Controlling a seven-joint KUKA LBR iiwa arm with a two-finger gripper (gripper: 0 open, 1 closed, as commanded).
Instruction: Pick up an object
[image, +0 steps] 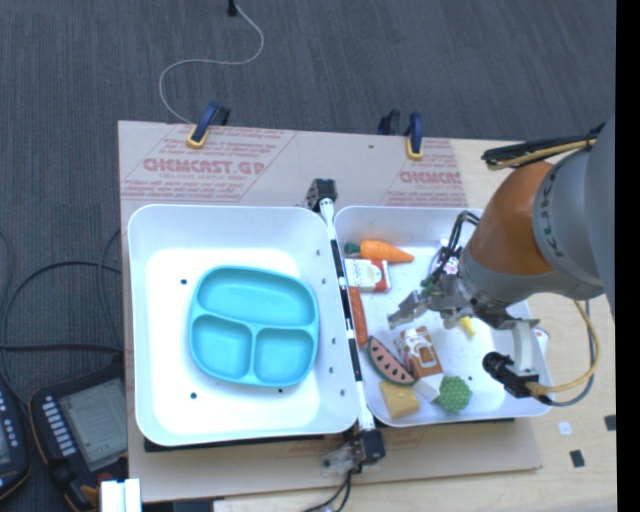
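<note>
right bin (520, 405), near edge: cheese wedge (400, 401), green broccoli (454, 393), watermelon slice (389, 360); far edge: carrot (385, 251). all judged light, rigid, smooth; the carrot is best taken across its middle. end effector (425, 305) is placed mid-bin; its state cannot be told. left bin (140, 300): blue divided plate (255, 325).

Blue tray (254, 322), orange carrot (384, 251)

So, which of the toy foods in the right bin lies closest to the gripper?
The small orange and white box, just below the gripper. The carrot, watermelon slice and green broccoli lie farther away.
</note>
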